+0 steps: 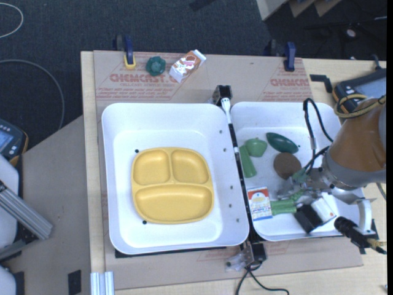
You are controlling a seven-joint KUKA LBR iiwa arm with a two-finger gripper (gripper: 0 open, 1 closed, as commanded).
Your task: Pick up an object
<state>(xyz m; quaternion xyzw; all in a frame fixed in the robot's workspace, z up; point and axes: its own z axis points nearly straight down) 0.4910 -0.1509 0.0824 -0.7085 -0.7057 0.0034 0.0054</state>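
The right bin holds several small items. At its back lie a light green toy vegetable and a dark green one, with a brown round object just in front of them. Near the front are a red and white carton, a green cylinder and a black and white block. My gripper is low in this bin, just right of the brown object and above the green cylinder. I see nothing clearly held in it.
The left bin carries a yellow divided plate. On the bench behind the bins lie a teal object and a small snack box. Blue clamps grip the back edge. Cables run by the arm at right.
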